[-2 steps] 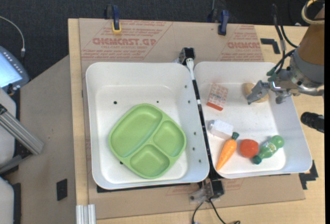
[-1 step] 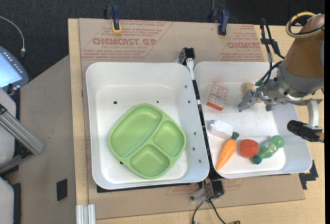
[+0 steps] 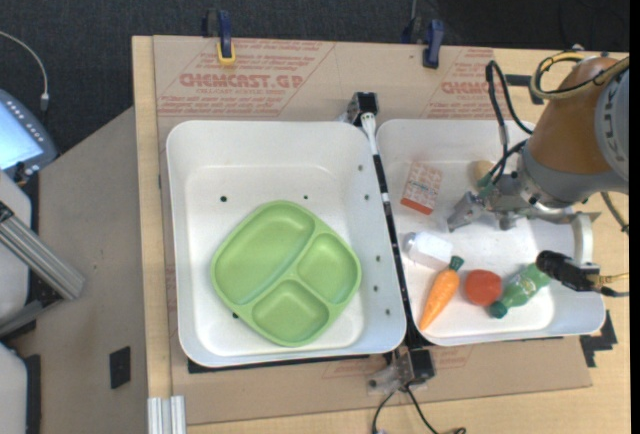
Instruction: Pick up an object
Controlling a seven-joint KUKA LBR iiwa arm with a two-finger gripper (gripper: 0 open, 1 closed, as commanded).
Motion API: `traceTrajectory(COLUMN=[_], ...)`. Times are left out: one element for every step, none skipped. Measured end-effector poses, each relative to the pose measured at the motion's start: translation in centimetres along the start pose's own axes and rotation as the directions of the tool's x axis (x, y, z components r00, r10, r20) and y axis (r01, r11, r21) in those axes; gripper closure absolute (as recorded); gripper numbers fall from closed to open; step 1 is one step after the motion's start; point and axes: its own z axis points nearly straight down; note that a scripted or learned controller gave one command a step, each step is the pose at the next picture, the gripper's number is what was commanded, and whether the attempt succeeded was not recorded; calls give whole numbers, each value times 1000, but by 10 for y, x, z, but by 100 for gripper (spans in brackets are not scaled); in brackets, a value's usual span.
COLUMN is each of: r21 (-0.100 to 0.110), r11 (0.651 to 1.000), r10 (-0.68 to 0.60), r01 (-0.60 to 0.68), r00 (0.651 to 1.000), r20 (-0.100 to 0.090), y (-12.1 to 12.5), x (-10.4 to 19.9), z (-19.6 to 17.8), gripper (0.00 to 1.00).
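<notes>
**Hovering over the right bin, nothing lifted yet**

Waiting in the right bin (image 3: 560, 322) are the things that could be picked: a toy carrot (image 3: 440, 293) at the near left, a red tomato-like piece (image 3: 482, 286) just right of it, a green bottle (image 3: 520, 289) lying tilted beside that, a small white bottle or tube (image 3: 428, 246) just above the carrot, and a little red-and-white carton (image 3: 422, 187) farther back. All of them rest on the bin floor; none is raised.

Above the middle of that bin hangs the pincer (image 3: 487, 209), its metal fingers splayed apart over bare white floor between the carton and the tomato-like piece. Nothing sits between them, so it holds no object. The grey arm with its orange band (image 3: 575, 127) reaches in from the right.

By my reading the task is at its start: an object has yet to be chosen, closed on and lifted. The nearest candidates are the white tube and the red piece.

The left bin (image 3: 190, 222) holds a green divided plate (image 3: 286, 271). Both bins sit side by side on the cardboard-topped bench (image 3: 300, 72).
</notes>
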Motion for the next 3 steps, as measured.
traceTrajectory(r21=[-8, -15, -16], r11=[1000, 1000, 1000], r10=[1, -2, -2], r01=[-1, 2, 2], r00=[1000, 1000, 1000], r20=[3, 5, 5], y=[2, 11, 13], x=[-1, 4, 6], z=[-14, -73, -137], gripper=[100, 100, 100])
